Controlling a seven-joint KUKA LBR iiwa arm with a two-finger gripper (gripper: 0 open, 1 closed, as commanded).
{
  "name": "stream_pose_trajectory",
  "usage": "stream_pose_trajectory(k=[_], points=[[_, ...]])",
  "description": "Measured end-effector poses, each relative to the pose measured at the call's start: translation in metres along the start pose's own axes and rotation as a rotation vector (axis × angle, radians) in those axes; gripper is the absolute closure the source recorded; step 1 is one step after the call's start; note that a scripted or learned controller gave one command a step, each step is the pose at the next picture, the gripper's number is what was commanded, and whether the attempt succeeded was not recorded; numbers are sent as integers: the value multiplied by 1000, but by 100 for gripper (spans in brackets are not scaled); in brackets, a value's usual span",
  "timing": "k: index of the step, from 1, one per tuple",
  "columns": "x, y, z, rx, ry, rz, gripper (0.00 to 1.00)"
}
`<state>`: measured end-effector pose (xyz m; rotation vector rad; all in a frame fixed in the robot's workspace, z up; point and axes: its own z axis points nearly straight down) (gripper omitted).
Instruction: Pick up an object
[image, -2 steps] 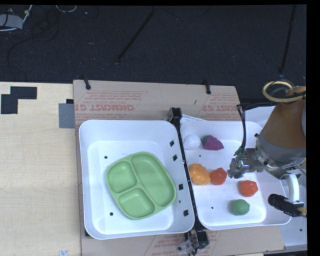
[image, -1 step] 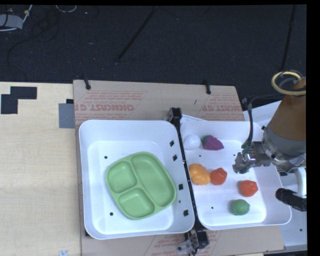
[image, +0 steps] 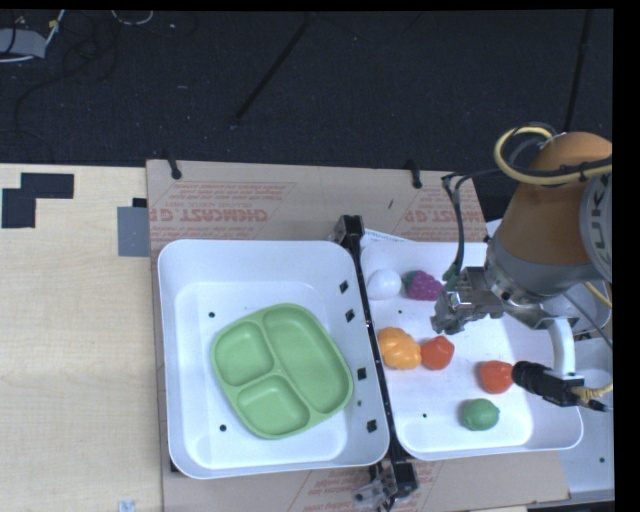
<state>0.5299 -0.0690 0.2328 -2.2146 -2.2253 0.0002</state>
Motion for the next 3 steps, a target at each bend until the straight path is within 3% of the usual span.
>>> stream_pose_trajectory(k=[3], points=[[163,51,-6,1,0,0,100]])
